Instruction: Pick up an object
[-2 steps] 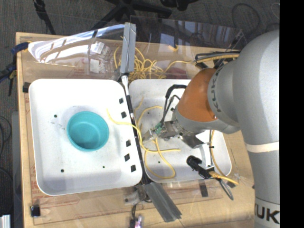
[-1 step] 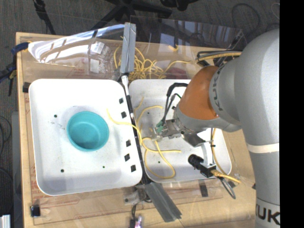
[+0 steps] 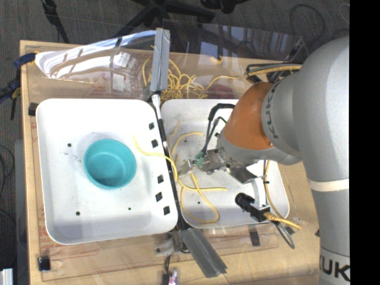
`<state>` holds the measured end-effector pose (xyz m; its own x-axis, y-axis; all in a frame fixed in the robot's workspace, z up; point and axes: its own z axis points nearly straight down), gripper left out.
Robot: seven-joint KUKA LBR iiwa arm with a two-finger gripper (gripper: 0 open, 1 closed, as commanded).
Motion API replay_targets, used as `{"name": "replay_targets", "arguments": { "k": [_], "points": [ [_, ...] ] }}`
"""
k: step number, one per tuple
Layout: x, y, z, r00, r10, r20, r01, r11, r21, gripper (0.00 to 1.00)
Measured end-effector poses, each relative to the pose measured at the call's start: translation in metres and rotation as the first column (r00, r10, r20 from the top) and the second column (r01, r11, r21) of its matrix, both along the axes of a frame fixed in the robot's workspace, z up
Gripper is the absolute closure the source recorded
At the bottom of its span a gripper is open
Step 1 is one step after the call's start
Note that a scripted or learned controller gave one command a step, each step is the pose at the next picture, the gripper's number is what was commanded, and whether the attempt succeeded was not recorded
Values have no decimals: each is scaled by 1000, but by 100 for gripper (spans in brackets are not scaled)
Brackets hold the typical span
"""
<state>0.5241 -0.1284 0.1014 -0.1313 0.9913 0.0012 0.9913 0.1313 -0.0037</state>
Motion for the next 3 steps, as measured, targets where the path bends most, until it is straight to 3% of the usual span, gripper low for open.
{"name": "replay_targets", "arguments": {
  "k": [1,2,3],
  "points": [
    [1,1,10,1000,5,-2,-5,1000,1,100],
    [1,1,10,1000,5,-2,-5,1000,1,0],
    [-48,1,33,998,67,0,-67,998,1,0]
  ]
}}
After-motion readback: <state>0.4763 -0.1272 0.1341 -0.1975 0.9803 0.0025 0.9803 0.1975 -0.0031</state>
